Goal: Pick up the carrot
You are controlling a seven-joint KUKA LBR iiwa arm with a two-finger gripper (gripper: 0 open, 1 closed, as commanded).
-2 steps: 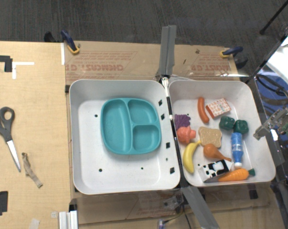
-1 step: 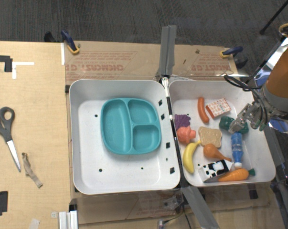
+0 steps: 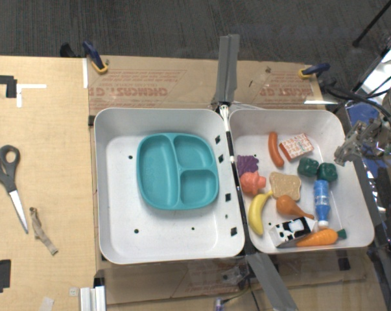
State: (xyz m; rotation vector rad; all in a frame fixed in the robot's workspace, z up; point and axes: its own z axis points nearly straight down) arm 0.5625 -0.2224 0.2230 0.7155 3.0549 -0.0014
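Here you are, operator: your gripper is sitting at the right rim of the right bin, up near its far corner, and it has nothing in it. Whether it is spread or closed I cannot tell you from this slanted look; the end of the arm is a small grey tangle against the clutter behind.

Now find your target. The carrot lies in the near right corner of that same bin, flat on the floor of it, orange body with a green tuft at one end. Its long axis runs nearly left to right across the view, tuft toward the right wall, tip pointing left and resting against a black-and-white toy.

So here's the relation that counts: the carrot is toward you from the gripper, down the bin's right side and a little to the left. I'd judge you need to travel along that wall toward the near edge, then close across the short width of the carrot, not along its length.

Watch the neighbours. A blue bottle stands just beyond the carrot, and an orange pear-shaped piece lies close by to its left. The bin's near wall crowds the carrot too, so a descent too close to the rim could clip it.
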